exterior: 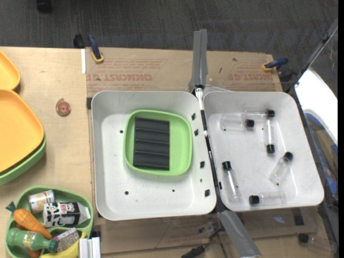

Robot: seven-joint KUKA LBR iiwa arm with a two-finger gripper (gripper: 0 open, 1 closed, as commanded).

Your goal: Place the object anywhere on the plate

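Camera view, from the left: stacked orange dishes point(19, 130), a green bowl of toy food point(48, 224), then the left bin point(107, 160) holding the square green plate point(158, 114), smooth plastic with a dark ribbed insert point(151, 143). The right bin point(242, 149) held the objects: clear tubes point(230, 180) with black caps, lying scattered and mostly apart. I judged them light, stiff, slick and prone to roll, so best pinched across the barrel. The pincer's state I could not tell.
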